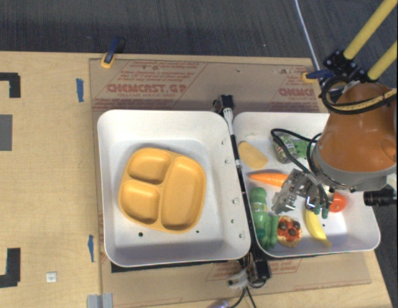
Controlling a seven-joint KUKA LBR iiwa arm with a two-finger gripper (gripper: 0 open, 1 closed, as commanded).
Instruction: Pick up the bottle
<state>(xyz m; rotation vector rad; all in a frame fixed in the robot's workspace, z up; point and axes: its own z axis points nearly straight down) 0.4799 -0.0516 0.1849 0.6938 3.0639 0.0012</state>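
Note:
A green bottle-like object (295, 148) lies near the back of the right bin (365, 236), partly hidden under the arm's orange band. My gripper (301, 201) hangs over the middle of that bin, in front of the green object and apart from it. Its fingers (285, 199) are spread open, with bare bin floor between them. Nothing is held.
Around the gripper lie a carrot (269, 179), a tan slice (252, 154), green vegetables (263, 220), a red-speckled piece (289, 230), a banana (316, 226) and a red tomato (339, 203). The left bin (115, 172) holds a yellow divided plate (163, 188).

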